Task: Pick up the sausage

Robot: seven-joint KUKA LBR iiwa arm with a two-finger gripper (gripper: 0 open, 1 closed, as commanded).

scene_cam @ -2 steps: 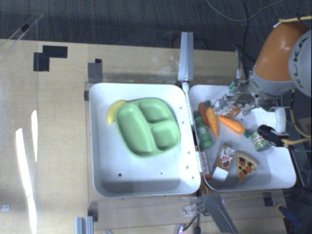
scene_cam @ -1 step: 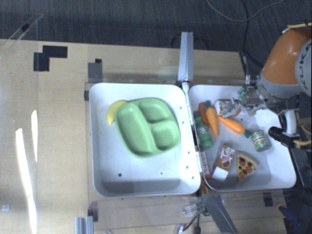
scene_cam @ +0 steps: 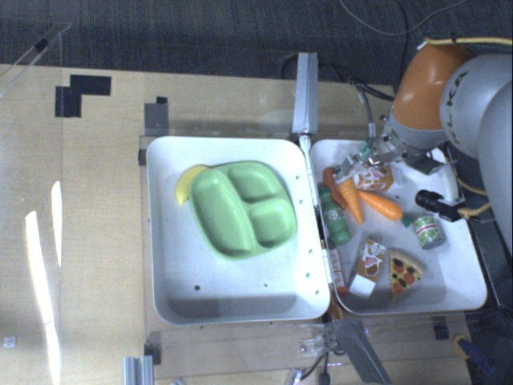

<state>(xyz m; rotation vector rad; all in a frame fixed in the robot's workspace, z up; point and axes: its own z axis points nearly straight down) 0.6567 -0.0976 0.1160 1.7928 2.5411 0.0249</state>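
Note:
The sausage (scene_cam: 329, 178) is a short reddish-brown piece in the right bin (scene_cam: 473, 283), near that bin's left wall and at its far end. It lies between a green bottle (scene_cam: 334, 218) and an orange carrot (scene_cam: 349, 200). My gripper (scene_cam: 375, 154) hangs over the far middle of the right bin, below the arm's orange band (scene_cam: 425, 83). It is to the right of the sausage and a little farther back, just above a brown packet (scene_cam: 375, 180). Nothing can be seen held in it.
The right bin also holds a second carrot (scene_cam: 381, 208), a small can (scene_cam: 429, 232), a pizza slice (scene_cam: 405, 272) and a small carton (scene_cam: 369, 264). In the left bin (scene_cam: 172, 291) a green divided plate (scene_cam: 242, 207) partly covers a banana (scene_cam: 187, 185).

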